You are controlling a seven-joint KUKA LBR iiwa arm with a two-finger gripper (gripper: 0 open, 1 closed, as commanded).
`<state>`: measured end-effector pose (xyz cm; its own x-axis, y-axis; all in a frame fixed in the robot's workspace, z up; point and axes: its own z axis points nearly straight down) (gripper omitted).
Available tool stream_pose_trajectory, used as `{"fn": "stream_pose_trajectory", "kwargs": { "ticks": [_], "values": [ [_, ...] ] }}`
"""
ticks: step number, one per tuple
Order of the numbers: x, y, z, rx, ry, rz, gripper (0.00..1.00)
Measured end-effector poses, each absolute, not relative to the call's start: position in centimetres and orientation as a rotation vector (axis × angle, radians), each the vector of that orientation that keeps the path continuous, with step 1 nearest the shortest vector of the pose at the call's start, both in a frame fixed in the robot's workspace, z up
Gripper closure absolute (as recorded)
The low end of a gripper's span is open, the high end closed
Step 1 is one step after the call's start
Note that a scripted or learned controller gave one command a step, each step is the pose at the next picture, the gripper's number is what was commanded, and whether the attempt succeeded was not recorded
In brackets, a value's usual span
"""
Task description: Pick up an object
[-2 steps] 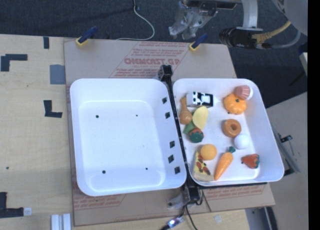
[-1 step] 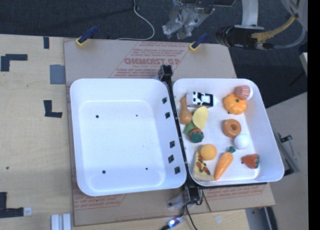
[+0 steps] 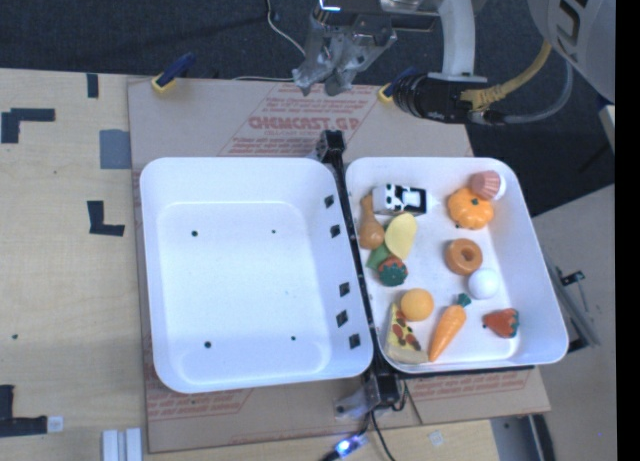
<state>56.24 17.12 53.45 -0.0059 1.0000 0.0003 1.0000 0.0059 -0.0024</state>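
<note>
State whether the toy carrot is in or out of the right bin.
In. The carrot lies flat inside the right bin, near its front edge.

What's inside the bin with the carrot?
The right bin holds the carrot, a doughnut, a white egg, an orange pumpkin and a pizza slice. Whatever lies beneath them is covered.

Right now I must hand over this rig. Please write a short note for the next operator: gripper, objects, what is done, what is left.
Gripper: raised above the cardboard behind the bins, near the divider line; nothing between its fingers.
Objects: all in the right bin: cow block, pumpkin, cupcake, donut, egg, carrot, orange, pizza slice, among others.
Done: no object picked up yet.
Left: descend into the right bin, grasp one object, lift it.
</note>
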Motion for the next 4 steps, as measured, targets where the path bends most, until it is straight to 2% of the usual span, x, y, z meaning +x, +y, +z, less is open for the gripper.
{"fn": "stream_pose_trajectory", "kwargs": {
  "ticks": [1,2,3,4],
  "values": [
    [54.4,21.0,53.4,-2.213,-2.227,0.003,1.0],
    [64.2,19.7,53.3,-2.226,-2.221,0.001,1.0],
    [62.0,23.6,53.4,-2.214,-2.227,0.003,1.0],
    [65.9,22.6,43.3,-2.22,-2.218,0.018,1.0]
  ]
}}
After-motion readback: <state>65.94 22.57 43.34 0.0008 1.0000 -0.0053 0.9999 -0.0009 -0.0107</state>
